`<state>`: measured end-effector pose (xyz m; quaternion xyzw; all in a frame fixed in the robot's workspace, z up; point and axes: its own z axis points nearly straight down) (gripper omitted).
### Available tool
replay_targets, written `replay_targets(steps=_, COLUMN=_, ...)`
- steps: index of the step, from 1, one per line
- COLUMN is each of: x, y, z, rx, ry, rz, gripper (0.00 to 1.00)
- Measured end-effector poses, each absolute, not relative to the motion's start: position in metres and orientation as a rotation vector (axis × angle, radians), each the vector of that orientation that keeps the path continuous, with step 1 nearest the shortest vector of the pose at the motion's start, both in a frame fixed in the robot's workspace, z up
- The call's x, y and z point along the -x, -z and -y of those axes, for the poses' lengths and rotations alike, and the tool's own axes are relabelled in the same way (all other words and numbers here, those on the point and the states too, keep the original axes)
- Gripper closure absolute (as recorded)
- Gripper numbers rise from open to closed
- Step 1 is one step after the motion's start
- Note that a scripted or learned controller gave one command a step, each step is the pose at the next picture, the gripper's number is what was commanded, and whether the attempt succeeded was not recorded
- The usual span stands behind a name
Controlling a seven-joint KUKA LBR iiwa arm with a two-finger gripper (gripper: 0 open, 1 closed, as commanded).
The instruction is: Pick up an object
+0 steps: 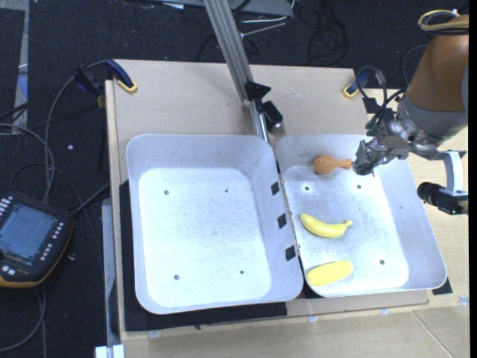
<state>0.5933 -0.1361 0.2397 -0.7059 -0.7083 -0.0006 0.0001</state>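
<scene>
The robot's hand (pixel 365 164) is hovering over the far end of the right bin (pixel 406 222), just beside an orange drumstick-shaped toy (pixel 329 164); whether it is open or closed cannot be told. Nearer in the same bin, a yellow banana (pixel 325 226) is lying, and a yellow block (pixel 329 273) is sitting by the near rim. The left bin (pixel 149 162) is sharing the table (pixel 186 99).

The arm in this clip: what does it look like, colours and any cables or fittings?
The arm has a broad orange section above a grey wrist, with a pale ring on top. Black cables loop beside the wrist. The gripper is small, dark and angular. A white bracket with a black cylindrical fitting sticks out below the wrist.
</scene>
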Motion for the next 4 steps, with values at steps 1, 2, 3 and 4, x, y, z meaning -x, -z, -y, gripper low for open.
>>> replay_targets(steps=1, x=-0.581, y=-0.246, z=0.092, rx=2.217, ry=0.001, rz=2.225, gripper=1.0)
replay_targets(steps=2, x=-0.568, y=-0.245, z=0.052, rx=2.217, ry=0.001, rz=2.225, gripper=1.0)
replay_targets(steps=3, x=-0.549, y=-0.233, z=0.008, rx=2.216, ry=0.0, rz=2.224, gripper=1.0)
replay_targets(steps=4, x=-0.531, y=-0.223, z=-0.039, rx=2.215, ry=-0.001, rz=2.225, gripper=1.0)
